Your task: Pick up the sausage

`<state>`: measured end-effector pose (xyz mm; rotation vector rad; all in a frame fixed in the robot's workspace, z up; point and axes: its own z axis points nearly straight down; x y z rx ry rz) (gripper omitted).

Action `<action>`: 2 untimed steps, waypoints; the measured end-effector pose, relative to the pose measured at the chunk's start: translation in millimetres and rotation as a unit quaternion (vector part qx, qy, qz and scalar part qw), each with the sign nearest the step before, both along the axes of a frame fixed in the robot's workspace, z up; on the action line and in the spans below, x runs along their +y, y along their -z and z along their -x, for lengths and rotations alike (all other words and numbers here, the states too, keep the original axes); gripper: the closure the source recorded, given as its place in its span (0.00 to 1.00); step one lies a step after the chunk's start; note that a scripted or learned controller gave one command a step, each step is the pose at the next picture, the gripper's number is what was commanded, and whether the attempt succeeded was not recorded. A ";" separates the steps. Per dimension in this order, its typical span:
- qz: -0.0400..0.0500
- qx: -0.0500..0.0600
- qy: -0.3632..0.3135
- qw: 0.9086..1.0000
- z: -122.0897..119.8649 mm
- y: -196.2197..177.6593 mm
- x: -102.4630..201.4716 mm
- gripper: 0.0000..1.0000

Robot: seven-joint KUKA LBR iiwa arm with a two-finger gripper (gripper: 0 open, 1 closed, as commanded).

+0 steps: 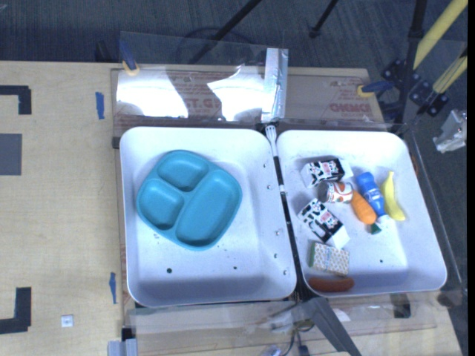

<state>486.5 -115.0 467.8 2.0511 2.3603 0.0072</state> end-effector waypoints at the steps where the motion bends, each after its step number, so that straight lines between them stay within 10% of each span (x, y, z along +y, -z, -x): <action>1: 0.001 -0.002 -0.001 1.000 -1.5 -10.3 -0.1 1.00; 2: 0.002 -0.005 -0.001 1.000 -2.8 -21.0 -0.3 1.00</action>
